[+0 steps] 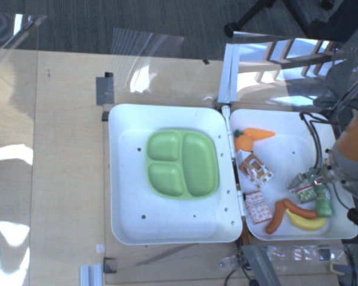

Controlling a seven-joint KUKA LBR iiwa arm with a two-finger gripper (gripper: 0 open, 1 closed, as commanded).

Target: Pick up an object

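The right white bin [286, 151] holds an orange carrot [258, 135] at its far left, a brown-and-white snack packet [255, 168], a red-and-white packet [258, 207], a red sausage [278, 215], a yellow banana [307, 221] and a green bottle [323, 204]. My gripper [308, 182] hangs low at the bin's right side, just above and to the left of the green bottle and behind the banana. Nothing shows as lifted off the bin floor. The arm's orange band [353, 145] enters from the right edge.
The left white bin [125, 177] carries a green divided plate [184, 162]. A metal divider post [228, 76] stands behind the gap between the bins. Black cables [315, 139] loop over the right bin's far corner. Wooden bench top lies to the left.
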